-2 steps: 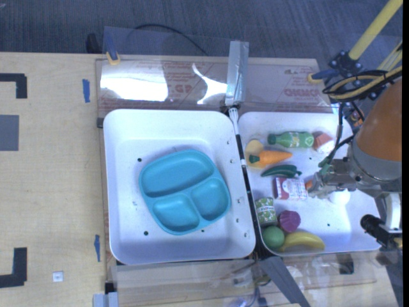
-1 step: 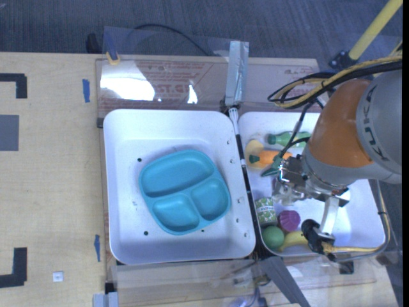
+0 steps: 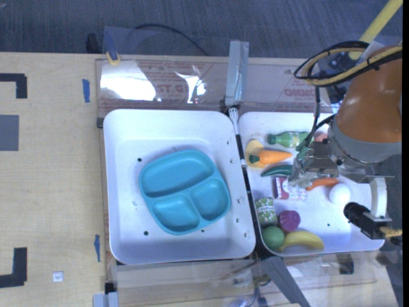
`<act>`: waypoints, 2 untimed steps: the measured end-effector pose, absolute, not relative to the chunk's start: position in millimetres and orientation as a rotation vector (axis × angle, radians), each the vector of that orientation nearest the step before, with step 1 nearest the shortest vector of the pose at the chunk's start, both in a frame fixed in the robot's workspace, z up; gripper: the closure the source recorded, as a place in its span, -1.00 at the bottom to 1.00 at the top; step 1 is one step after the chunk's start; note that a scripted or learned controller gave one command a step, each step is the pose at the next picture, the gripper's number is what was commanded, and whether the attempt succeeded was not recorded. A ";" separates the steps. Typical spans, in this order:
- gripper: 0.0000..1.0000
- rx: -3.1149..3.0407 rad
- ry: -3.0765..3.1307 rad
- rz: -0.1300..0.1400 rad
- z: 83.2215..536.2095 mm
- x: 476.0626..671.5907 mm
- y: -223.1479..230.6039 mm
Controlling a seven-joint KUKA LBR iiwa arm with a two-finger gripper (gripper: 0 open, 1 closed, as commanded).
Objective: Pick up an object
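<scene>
From the camera view, I saw the tool (image 3: 300, 174) down in the right bin (image 3: 358, 238), low among the crowded toy food. I could not tell how it was set or whether it had anything in it; the wrist and cabling covered that spot.

The nearest candidates sat tight around it: a carrot (image 3: 276, 157) at about ten o'clock from the tool, a dark green pepper-like piece (image 3: 276, 170) just beside it at nine, a red and white packet (image 3: 285, 187) at about seven, touching or nearly touching the tool, and an orange-red piece (image 3: 321, 183) at four.

My worry was the crowding. With things this close, I judged the tool could land on two at once, nudge one aside, or close on an edge and let it slip. The packet looked flat and might be hard to get under.

Further off, a green bottle (image 3: 289, 137) lay at twelve, a white egg (image 3: 339, 193) at four, a small can (image 3: 265, 208), a purple piece (image 3: 289, 220), a green ball (image 3: 273, 236) and a banana (image 3: 303, 239) toward six. The left bin (image 3: 128, 133) held a blue divided tray (image 3: 185, 190), well apart at nine o'clock across the bench (image 3: 45, 171).
</scene>
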State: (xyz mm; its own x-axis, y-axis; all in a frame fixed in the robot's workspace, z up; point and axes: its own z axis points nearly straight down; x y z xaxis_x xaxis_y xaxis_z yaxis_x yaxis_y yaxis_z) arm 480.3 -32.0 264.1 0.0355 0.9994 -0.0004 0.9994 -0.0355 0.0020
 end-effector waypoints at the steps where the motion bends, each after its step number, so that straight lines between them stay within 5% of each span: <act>1: 1.00 2.510 1.885 0.002 341.8 540.2 -13.3; 2: 1.00 2.448 1.969 -0.004 314.3 602.8 -8.0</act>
